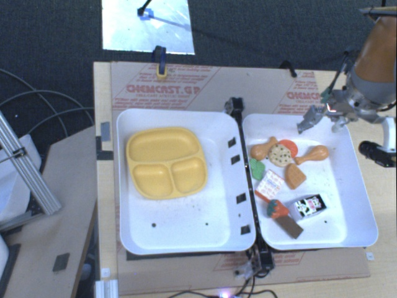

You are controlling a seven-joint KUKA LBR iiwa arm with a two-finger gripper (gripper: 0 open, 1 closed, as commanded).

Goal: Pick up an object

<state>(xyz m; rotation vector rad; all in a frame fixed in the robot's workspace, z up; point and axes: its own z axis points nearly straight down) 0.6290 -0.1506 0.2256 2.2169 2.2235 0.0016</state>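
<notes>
Several toy foods lie in the right bin (353, 185): two tan drumsticks (263, 149) (313, 154), a speckled cookie (280, 155) on a red slice (290, 146), an orange wedge (295, 176), a white packet (270, 184), a black-and-white carton (309, 206), a carrot-like piece (277, 208) and a brown bar (289, 227). My gripper (322, 120) hangs over the bin's far edge, above and to the right of the food. It is open, with nothing between its fingers.
The left bin (136, 228) holds a yellow divided tray (166, 162). A black hinge strip (243, 166) runs between the bins. A small green piece (257, 169) lies by the strip. The arm (378, 61) comes in from the upper right.
</notes>
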